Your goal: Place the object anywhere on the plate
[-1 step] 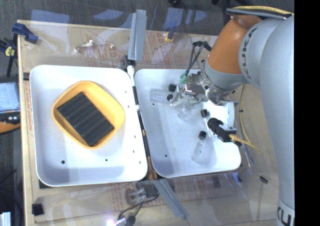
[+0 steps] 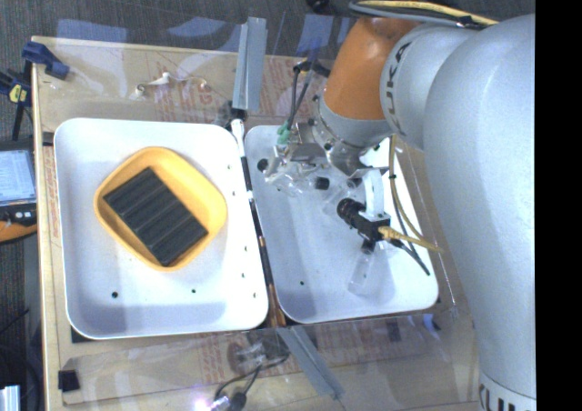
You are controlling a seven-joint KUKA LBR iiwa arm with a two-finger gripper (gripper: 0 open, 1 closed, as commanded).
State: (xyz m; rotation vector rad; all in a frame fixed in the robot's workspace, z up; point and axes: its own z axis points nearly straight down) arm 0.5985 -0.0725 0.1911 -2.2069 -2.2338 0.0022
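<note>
A yellow plate (image 2: 211, 198) lies in the left white bin (image 2: 82, 300). On the plate rests a dark ribbed rectangular object (image 2: 159, 215), lying flat and turned at a slant; it covers most of the plate's middle. My gripper (image 2: 291, 165) is low over the upper left part of the right bin (image 2: 309, 300), well to the right of the plate and apart from the object. The grey wrist with its orange band (image 2: 364, 73) rises behind it.
A black fitting with a yellow cable (image 2: 364, 218) hangs off the wrist over the right bin's middle. A metal rail (image 2: 247, 64) stands behind the gap between the bins. The arm's big grey body (image 2: 482, 173) covers the bench's right side.
</note>
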